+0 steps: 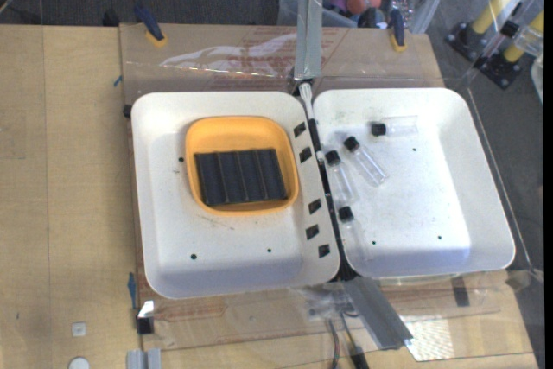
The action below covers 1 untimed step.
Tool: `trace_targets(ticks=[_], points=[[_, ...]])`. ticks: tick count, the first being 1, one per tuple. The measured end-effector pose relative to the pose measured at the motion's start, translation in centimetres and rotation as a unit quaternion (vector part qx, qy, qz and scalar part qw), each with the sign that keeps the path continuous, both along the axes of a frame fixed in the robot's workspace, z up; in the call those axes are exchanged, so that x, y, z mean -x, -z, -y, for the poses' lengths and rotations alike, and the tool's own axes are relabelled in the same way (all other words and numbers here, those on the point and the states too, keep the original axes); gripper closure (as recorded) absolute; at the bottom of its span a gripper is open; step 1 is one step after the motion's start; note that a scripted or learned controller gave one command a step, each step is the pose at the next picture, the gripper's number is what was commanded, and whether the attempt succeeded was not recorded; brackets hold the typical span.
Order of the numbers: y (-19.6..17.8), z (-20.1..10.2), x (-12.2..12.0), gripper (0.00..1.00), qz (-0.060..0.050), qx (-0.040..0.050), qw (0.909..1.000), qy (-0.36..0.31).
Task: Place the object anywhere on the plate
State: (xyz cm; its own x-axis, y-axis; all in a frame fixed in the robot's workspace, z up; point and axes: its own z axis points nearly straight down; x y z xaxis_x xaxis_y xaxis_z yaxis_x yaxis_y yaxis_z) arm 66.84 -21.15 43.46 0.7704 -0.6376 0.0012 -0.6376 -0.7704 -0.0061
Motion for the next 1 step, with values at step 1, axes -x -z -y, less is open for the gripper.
trace_targets(ticks=[1], points=[[0.08, 0.54, 0.03, 1.0, -0.001, 0.0001, 0.9843, -0.176]])
